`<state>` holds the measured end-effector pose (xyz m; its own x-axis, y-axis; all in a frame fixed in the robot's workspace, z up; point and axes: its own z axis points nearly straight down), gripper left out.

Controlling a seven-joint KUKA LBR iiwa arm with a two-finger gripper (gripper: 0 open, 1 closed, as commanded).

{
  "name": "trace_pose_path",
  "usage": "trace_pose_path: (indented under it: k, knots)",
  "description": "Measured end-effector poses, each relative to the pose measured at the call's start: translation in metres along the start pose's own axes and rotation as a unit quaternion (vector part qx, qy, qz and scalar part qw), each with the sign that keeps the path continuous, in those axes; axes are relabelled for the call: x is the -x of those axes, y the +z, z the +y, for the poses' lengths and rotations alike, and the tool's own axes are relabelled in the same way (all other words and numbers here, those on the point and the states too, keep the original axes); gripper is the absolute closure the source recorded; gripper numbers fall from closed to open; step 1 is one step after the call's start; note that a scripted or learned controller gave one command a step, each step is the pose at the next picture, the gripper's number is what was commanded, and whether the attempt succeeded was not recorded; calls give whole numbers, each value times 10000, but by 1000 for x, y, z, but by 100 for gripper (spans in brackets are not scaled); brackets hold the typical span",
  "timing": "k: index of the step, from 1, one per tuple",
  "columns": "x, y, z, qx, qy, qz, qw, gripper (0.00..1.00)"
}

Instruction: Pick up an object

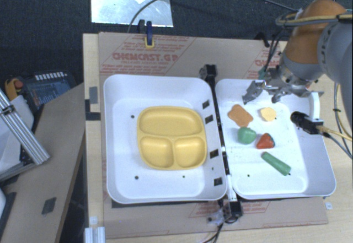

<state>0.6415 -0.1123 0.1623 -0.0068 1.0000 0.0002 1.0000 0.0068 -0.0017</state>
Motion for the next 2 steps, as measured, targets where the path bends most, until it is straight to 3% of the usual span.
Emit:
trace_pose_path:
  k: [2]
  knots:
    - [4,78,1,14,27,-5,10000,0]
